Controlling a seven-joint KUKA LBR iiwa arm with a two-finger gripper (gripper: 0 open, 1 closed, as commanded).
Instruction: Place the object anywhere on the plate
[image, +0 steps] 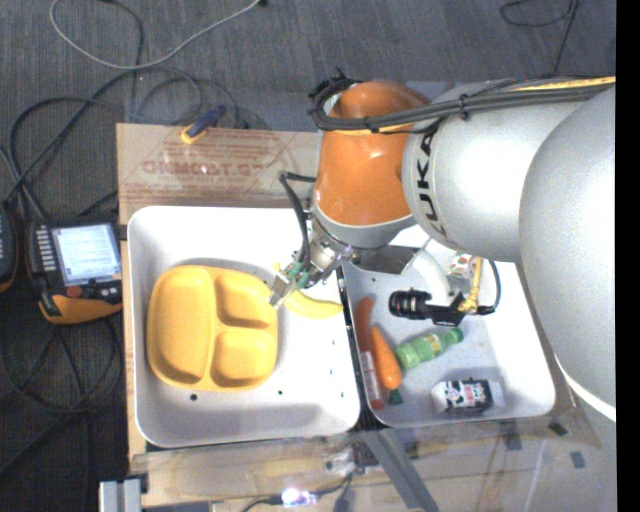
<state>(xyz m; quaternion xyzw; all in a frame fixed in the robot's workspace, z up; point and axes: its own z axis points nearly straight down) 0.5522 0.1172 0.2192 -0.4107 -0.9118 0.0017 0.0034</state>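
Arm (480, 180) lettering legible in part: "UK". Gripper (283, 287) over plate's (190, 325) 2 o'clock rim, grip state indeterminable. Banana (320, 308) at gripper's 4 o'clock.

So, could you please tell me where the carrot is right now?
In the camera view, the carrot lies in the right bin, along its left wall, with the green bottle just to its right.
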